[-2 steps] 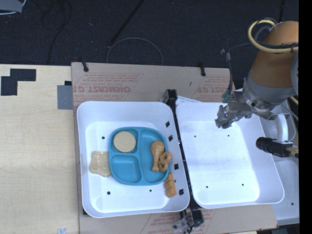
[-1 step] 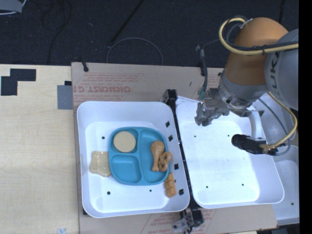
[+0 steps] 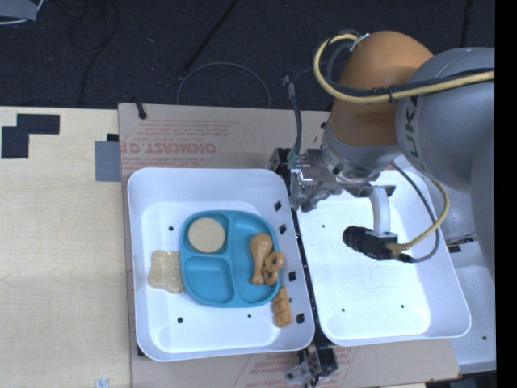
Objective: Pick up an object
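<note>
The tool (image 3: 309,183), its grip state impossible to tell, hangs mid-frame over the upper right rim of the left bin (image 3: 157,322), seemingly staged to reach the drumstick (image 3: 260,253) lying on its blue tray (image 3: 212,286).

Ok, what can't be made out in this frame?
Camera view:
- The right bin: its far side is hidden under the arm.
- The claw: mostly covered by the wrist above it.
- The small tan piece beside the blue plate: too small to identify.
</note>
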You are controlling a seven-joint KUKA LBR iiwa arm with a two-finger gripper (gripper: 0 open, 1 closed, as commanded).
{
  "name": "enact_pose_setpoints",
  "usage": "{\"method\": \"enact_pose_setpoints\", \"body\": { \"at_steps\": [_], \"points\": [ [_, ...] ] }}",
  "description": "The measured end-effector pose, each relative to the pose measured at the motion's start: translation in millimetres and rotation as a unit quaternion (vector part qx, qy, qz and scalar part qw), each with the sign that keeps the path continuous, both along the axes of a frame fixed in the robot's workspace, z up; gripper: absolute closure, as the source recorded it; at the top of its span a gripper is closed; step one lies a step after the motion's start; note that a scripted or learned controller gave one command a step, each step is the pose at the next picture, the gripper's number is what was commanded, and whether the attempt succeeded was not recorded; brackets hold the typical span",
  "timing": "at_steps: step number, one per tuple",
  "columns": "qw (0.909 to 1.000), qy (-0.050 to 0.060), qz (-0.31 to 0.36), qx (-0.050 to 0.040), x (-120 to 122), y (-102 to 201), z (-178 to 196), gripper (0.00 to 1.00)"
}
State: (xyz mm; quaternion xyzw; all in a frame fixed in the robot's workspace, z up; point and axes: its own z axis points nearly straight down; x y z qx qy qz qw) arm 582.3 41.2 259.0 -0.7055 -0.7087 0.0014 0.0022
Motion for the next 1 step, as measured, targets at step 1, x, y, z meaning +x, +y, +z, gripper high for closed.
{"method": "enact_pose_setpoints", "body": {
  "at_steps": [1],
  "points": [
    [1.0000,-0.001,-0.001,-0.0007,10.2,51.4,-18.3,1.00]
  ]
}}
